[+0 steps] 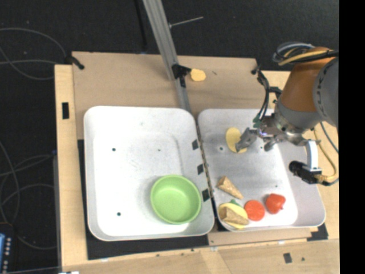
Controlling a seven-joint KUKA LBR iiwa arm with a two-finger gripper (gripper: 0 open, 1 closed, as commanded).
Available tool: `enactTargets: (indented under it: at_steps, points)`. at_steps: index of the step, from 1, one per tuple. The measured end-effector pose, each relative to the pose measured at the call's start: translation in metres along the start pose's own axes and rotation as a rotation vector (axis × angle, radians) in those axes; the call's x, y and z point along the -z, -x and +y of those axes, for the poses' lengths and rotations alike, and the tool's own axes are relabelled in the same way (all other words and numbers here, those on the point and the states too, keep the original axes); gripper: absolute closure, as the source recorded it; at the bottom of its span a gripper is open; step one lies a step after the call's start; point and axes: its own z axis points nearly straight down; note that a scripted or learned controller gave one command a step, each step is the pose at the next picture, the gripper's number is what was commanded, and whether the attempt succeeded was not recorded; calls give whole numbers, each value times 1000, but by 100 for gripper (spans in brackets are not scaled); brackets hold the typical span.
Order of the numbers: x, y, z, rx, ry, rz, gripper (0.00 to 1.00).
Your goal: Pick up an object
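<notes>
The jaws [249,141] hang low over the right bin [296,210], their dark tips set right at the near edge of a small yellow piece [232,136], which lies on the bin floor just left of them; whether the tips are spread or closed on it I cannot tell, since they blur into one dark shape against the piece; the piece looks like a toy food item, pale yellow and rounded, probably light, hollow plastic, stiff rather than soft, and smooth enough to slide or squirt out under a pinch; a hold across its narrow middle, with the tips well down toward the floor, seems the safest, for a grip on the curved edge would likely slip; it lies flat, so the tips may scrape the floor before they close round it; below the jaws and well apart from them lie a tan wedge [228,186], a yellow-and-tan lump [234,214], an orange ball [255,210] and a red piece [275,202], all crowded near the bin's front rim and none in the way; to the left, past the rims where the two bins meet, the left bin [114,130] holds a green bowl [175,199], also far off; a small yellow bit [198,75] sits on the counter [114,79] behind the bins, beside a slanting grey pole [162,33]; nothing stands between the jaws and the yellow piece.
</notes>
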Motion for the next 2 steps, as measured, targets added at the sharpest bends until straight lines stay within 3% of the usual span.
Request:
enactTargets:
  at_steps: [1, 2]
  points:
    - [-47, 2, -1, -1, 2, -1, 0]
    - [-33, 2, 1, -5, 8, 1, 100]
